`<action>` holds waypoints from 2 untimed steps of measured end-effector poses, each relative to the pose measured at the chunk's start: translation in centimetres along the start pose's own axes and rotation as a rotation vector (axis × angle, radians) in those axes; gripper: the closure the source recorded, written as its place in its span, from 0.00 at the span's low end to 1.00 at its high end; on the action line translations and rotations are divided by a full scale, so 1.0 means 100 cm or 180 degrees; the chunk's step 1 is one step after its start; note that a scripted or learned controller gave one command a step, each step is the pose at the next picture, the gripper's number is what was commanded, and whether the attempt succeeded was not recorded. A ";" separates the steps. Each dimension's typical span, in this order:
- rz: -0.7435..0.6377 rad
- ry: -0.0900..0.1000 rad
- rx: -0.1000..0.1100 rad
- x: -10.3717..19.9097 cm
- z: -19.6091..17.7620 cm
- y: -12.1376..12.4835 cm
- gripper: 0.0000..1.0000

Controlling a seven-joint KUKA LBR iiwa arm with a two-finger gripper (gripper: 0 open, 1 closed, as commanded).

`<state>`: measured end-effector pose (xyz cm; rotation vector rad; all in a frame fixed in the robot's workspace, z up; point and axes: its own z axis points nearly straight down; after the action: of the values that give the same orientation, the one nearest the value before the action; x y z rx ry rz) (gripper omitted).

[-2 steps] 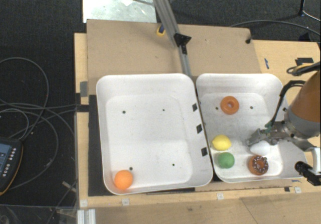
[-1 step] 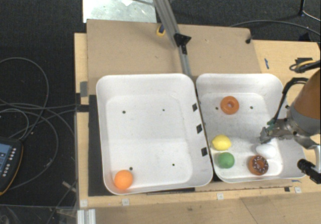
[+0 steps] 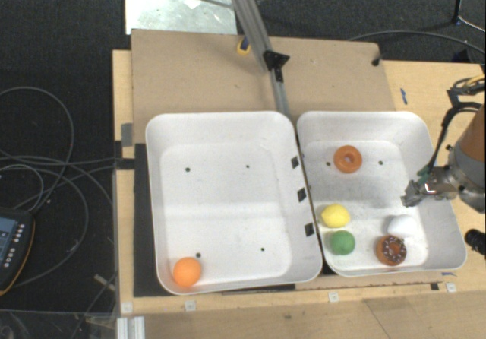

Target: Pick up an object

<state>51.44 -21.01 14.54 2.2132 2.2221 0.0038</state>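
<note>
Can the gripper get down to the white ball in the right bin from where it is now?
Probably yes. The gripper sits just above the white ball, with open bin floor between them; the chocolate donut lies close on the far side.

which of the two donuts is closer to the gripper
The brown sprinkled donut at the right bin's front; it lies just below the gripper, while the orange donut sits farther off toward the back.

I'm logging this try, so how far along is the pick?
Nothing looks picked yet: the orange ring, yellow ball, green ball, brown donut and white ball all lie in the right bin. The gripper is low at that bin's right side. Grasping and lifting remain.
</note>
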 end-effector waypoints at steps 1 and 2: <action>-0.0006 -0.0003 -0.0006 -0.001 -0.054 0.002 1.00; -0.0023 0.0009 0.0003 0.049 -0.069 0.026 1.00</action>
<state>54.00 -16.12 21.48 2.2071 2.2319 0.0060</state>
